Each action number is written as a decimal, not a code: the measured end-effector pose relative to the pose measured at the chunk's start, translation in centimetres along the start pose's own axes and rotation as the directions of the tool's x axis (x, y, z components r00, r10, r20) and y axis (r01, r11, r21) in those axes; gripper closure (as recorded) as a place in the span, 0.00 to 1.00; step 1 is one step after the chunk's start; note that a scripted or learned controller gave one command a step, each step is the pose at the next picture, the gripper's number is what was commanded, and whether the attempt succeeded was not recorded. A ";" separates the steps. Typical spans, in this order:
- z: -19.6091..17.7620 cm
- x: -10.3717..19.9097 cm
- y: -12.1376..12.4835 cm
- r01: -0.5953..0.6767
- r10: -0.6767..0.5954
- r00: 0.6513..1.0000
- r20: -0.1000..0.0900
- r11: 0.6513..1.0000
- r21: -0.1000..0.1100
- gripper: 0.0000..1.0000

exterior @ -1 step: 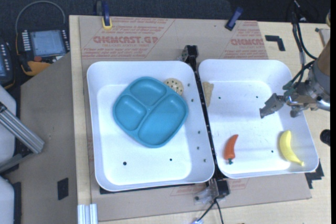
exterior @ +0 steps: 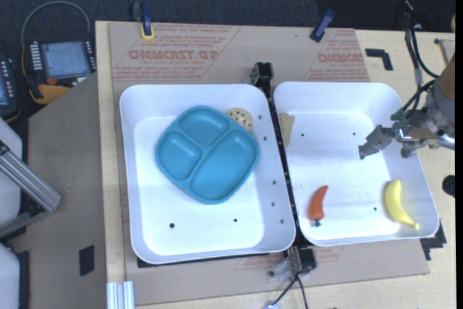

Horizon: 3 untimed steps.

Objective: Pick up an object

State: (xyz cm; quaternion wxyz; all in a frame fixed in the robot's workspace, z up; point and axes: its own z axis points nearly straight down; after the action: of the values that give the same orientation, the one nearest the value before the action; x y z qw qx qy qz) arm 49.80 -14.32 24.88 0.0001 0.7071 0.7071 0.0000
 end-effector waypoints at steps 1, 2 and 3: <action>4.7 -0.1 -0.9 -0.001 0.001 1.000 -0.002 1.000 0.007 0.00; 10.2 1.0 -1.2 0.000 0.000 1.000 -0.003 1.000 0.008 0.00; 14.9 2.0 -1.0 -0.001 0.001 1.000 -0.001 1.000 -0.002 0.00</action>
State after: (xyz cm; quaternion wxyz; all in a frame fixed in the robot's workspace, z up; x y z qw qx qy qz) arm 48.83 -12.31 10.01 0.0008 0.7075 0.7067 0.0011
